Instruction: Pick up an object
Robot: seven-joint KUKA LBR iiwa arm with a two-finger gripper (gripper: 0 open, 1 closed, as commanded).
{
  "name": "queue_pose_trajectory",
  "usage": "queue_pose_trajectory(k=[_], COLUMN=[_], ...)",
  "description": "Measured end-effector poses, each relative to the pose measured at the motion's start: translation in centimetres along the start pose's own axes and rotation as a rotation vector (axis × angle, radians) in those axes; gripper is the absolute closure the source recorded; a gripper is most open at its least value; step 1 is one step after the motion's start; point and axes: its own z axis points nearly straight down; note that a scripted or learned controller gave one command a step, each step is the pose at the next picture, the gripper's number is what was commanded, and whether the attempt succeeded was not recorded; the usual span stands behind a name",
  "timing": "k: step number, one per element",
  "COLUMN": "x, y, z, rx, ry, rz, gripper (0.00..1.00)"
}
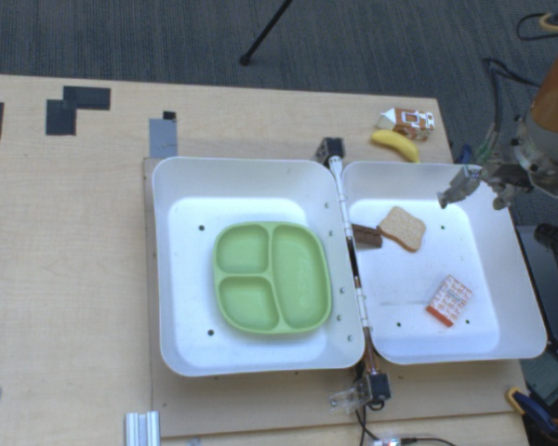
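Camera view: the gripper (476,188) hangs with fingers spread and empty over the right bin's (511,277) far rim. The bread slice (402,228) lies just left of it (nearest target); lower squarely, then close.

green plate (272,279) — left bin (181,249) | toast (402,228), packet (449,300) — right bin (502,277)

Bright even overhead light, soft shadows, slightly blurry
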Motion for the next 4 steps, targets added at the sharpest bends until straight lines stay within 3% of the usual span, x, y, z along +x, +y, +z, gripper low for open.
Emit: queue_pose_trajectory(k=[1, 2, 3, 4], x=[0.6, 5.7, 5.7, 5.7], y=[-3.9, -10.3, -10.1, -10.1], z=[14.0, 15.5, 14.3, 14.4], rx=[0.006, -0.007, -0.014, -0.013], ry=[0.002, -0.001, -0.002, -0.001], rz=[0.003, 0.004, 0.003, 0.003], gripper=[0.0, 0.0, 1.0, 0.0])
